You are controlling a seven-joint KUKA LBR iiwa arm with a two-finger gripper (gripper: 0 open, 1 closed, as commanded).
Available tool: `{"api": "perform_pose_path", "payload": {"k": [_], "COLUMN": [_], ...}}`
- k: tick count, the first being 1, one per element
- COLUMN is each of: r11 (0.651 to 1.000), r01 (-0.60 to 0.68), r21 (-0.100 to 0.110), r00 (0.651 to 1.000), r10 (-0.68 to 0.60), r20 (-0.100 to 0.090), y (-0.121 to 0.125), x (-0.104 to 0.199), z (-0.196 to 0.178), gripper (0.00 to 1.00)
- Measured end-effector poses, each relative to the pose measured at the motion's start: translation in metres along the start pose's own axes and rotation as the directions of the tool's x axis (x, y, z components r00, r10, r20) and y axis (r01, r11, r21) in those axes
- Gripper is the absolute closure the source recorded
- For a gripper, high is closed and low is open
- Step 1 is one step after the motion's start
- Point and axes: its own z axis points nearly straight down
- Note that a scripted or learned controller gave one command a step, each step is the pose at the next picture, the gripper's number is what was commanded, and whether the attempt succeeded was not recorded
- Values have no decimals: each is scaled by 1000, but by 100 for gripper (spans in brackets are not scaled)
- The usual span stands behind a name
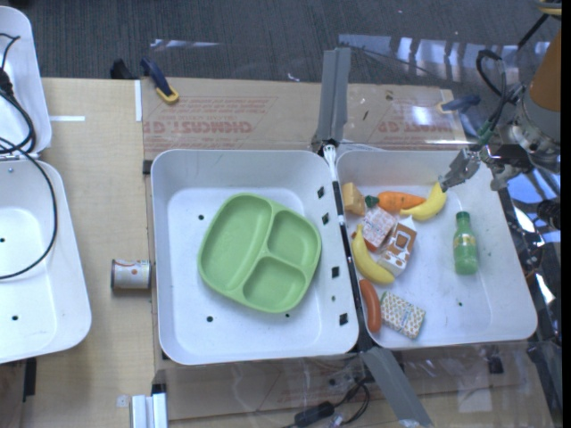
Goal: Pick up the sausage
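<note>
You have the sausage in the right bin, lying against its left wall at the near end: a smooth, glossy red-orange cylinder, pointing near to far. Just to its right lies a small flat packet with a speckled print, tilted. Further back along the same wall you see a curved yellow banana, its skin plain and matte, and beside it two flat printed cartons, touching one another. Beyond them lie an orange carrot with a tapered shape, a second banana curling around its right end, and a tan lump at the wall. A green plastic bottle lies apart to the right.

The left bin holds one thing: a pale green moulded tray with three rounded compartments, sitting at a tilt.

The gripper hangs over the far right corner of the right bin, well away from the sausage; whether its jaws are wide or narrow you cannot tell from here.

A small cylindrical can lies on the wooden surface left of the bins.
</note>
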Motion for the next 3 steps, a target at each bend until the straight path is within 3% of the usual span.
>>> {"api": "perform_pose_path", "payload": {"k": [1, 2, 3], "r11": [968, 958, 871], "r01": [-252, -288, -492], "r21": [1, 0, 0], "r00": [968, 958, 871], "r10": [252, 288, 492], "r20": [0, 1, 1], "y": [-7, 62, 69], "x": [56, 30, 34], "z": [105, 135, 125], "gripper": [0, 0, 0]}}
